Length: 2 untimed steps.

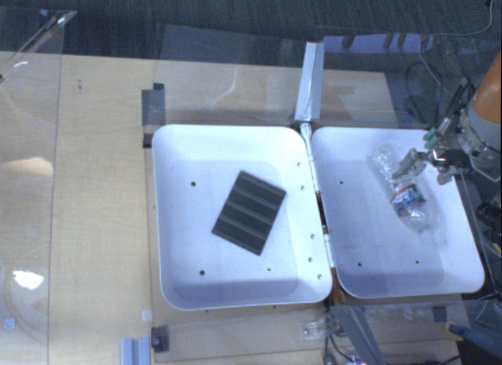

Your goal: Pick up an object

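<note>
Clear plastic packet point(405, 187) lies in right bin point(353, 230), touching tool point(430, 163).

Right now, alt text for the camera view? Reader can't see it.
Overhead view of two white bins side by side: the claw reaches in from the right over a clear plastic bag lying in the right bin. A dark ribbed block lies tilted in the middle of the left bin.
</note>
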Available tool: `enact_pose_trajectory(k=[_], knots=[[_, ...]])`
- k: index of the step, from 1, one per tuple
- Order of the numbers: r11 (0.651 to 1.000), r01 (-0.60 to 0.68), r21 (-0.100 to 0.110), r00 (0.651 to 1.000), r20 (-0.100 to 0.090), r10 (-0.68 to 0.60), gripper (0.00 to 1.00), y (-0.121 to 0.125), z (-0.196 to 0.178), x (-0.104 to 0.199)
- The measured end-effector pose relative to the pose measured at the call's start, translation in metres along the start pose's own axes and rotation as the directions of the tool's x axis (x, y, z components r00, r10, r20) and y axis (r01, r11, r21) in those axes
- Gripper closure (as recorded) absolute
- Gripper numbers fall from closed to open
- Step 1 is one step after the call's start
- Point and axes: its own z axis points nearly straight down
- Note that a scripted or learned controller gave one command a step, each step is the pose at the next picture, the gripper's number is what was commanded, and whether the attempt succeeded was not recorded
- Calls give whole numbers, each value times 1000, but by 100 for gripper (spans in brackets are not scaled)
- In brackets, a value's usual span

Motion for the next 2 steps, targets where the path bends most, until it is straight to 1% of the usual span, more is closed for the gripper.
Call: enact_pose_trajectory(k=[1, 2], knots=[[997, 74, 0, 997, 0, -74, 0, 8, 94, -68], [997, 82, -9, 997, 3, -82, 0, 32, 180, -69]])
